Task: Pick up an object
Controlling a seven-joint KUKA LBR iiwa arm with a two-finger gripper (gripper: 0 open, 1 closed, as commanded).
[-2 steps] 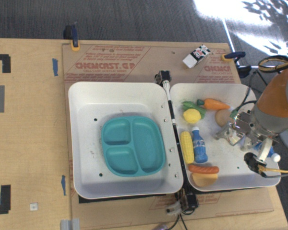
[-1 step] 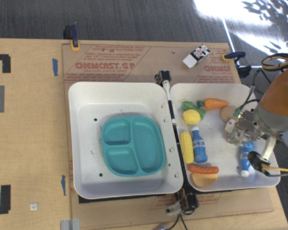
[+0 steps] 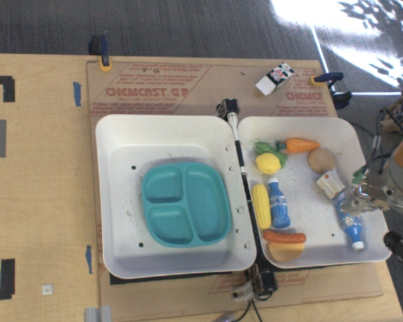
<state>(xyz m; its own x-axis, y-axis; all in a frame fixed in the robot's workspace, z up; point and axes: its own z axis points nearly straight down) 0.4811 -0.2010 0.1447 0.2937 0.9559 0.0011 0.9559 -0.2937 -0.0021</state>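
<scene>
Brown cardboard (image 3: 40, 200) covers the bench, bearing two white bins side by side. One teal divided plate (image 3: 186, 204) fills the left bin (image 3: 114, 146). At the right bin's (image 3: 349, 131) far-right edge the gripper (image 3: 363, 196) hangs over one blue tube (image 3: 350, 225), whose long axis runs up-down, white cap nearest the viewer; whether it grips anything cannot be told. Elsewhere: one corn cob (image 3: 260, 205), one blue bottle (image 3: 277, 203), one hot dog (image 3: 284, 241), one carrot (image 3: 301, 145), one lemon (image 3: 269, 162), one potato (image 3: 321, 160).
</scene>
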